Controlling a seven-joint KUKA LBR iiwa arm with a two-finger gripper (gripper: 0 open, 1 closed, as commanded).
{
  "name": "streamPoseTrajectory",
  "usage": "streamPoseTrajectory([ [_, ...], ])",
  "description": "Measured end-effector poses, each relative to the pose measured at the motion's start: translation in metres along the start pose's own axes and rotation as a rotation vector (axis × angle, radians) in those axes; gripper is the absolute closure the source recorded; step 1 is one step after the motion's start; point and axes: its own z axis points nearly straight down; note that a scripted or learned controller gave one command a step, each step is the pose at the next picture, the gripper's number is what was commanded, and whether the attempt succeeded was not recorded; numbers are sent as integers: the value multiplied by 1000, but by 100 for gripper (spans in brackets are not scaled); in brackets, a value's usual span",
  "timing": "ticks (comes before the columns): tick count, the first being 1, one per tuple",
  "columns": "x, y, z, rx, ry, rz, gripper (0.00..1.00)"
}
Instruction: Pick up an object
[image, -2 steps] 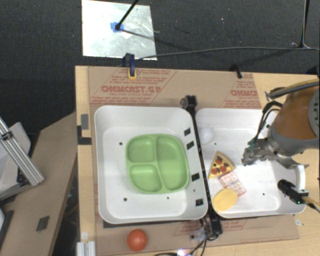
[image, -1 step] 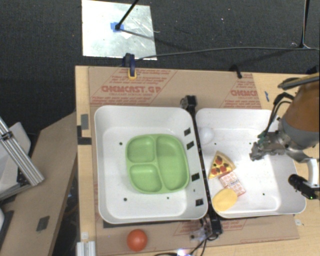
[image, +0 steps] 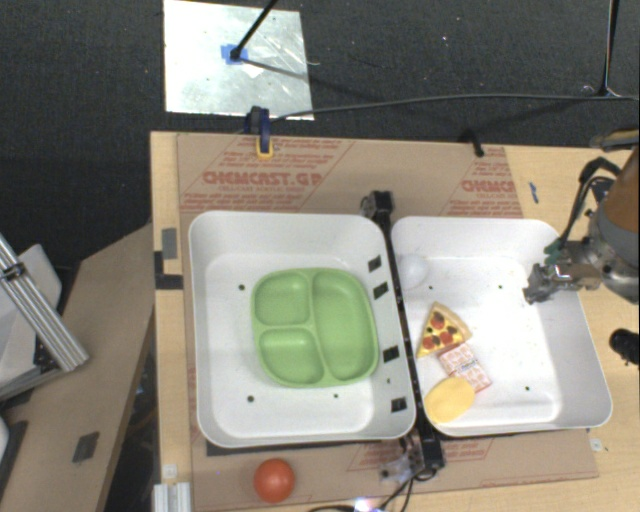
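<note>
Your hand hangs over the right bin at the frame's right edge; whether it is wide or narrow you cannot tell. The pizza slice, pink packet and yellow piece lie lower left of it, well apart.

A robotics lab: two white bins on a cardboard-covered bench, black backdrop at the top, aluminium framing at left, cables across the upper right

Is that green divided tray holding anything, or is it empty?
Empty. All three compartments of the green tray show bare green plastic in the left bin.
</note>
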Motion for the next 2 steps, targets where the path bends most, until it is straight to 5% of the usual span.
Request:
streamPoseTrajectory([
  [1,0,1,-13,4,2,-1,100],
  [2,52,-7,-19,5,4,-6,100],
])
